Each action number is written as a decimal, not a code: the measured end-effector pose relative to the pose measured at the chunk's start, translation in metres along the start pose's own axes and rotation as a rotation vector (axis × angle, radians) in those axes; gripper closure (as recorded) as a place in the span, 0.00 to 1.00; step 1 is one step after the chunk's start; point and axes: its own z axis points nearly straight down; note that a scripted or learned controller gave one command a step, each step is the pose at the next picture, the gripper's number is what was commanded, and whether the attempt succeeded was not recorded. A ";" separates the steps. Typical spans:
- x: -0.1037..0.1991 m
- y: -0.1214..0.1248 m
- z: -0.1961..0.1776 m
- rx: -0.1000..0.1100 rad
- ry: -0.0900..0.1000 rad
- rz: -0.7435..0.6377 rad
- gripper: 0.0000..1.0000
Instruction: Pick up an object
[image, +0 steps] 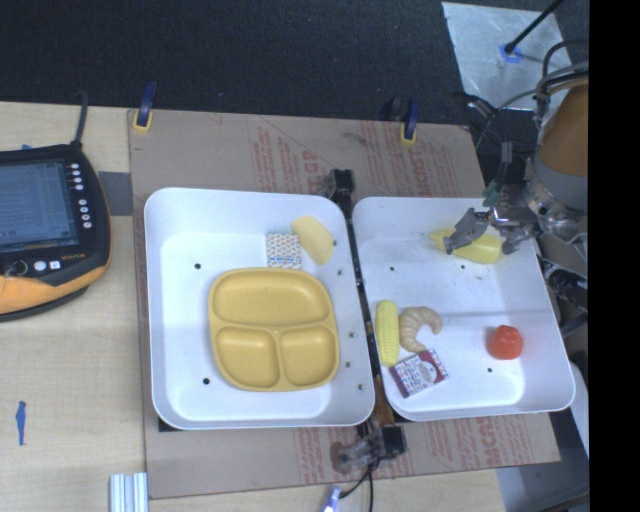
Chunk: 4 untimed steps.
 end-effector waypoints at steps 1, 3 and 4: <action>-0.058 0.056 0.114 -0.004 0.000 0.001 0.00; -0.058 -0.080 0.127 0.001 0.000 -0.001 0.00; -0.058 -0.080 0.116 0.002 -0.001 -0.007 1.00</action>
